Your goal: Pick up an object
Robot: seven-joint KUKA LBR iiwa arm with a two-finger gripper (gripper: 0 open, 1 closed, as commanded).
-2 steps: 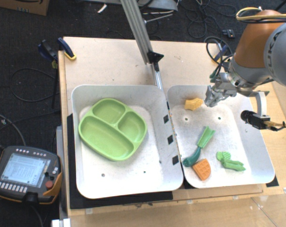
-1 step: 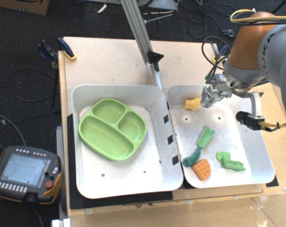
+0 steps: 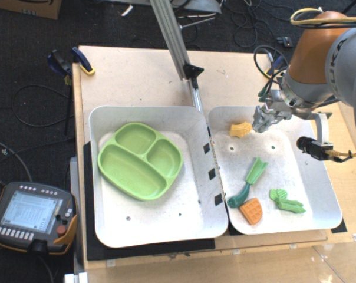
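The right bin (image 3: 319,202) holds a yellow cheese-like wedge (image 3: 240,130) near its far left corner. A green and teal celery-like stalk (image 3: 248,182) lies in the middle. An orange waffled piece (image 3: 251,211) sits near the front edge, and a small green toy (image 3: 286,200) lies to its right. My gripper (image 3: 261,123) hangs over the far part of the right bin, just right of the yellow wedge and close to it. Nothing shows between its tips.
The left bin (image 3: 107,223) holds a green divided plate (image 3: 140,160). A metal pole (image 3: 173,34) slants down to the ridge between the bins. A teach pendant (image 3: 30,216) lies at the lower left. A black camera mount (image 3: 313,147) sits by the right bin's far right.
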